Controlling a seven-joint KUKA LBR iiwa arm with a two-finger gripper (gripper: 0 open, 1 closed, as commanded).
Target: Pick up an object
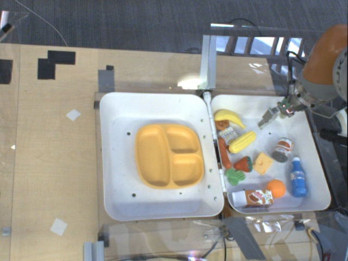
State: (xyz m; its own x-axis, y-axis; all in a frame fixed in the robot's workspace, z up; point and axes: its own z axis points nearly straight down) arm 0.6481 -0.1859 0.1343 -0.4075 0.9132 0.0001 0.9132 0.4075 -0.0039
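My gripper hangs over the upper middle of the right bin, its fingers pointing down-left, open, with nothing between them. Below and left of it lie a banana, a corn cob and a small snack packet. Further down are a yellow cheese wedge, a tin can, a blue bottle, an orange, a juice carton, a strawberry, a green vegetable and a sausage.
The left bin holds a yellow divided plate. A metal post rises behind the wall between the bins. The arm's orange band sits at the right edge, above the right bin's far corner.
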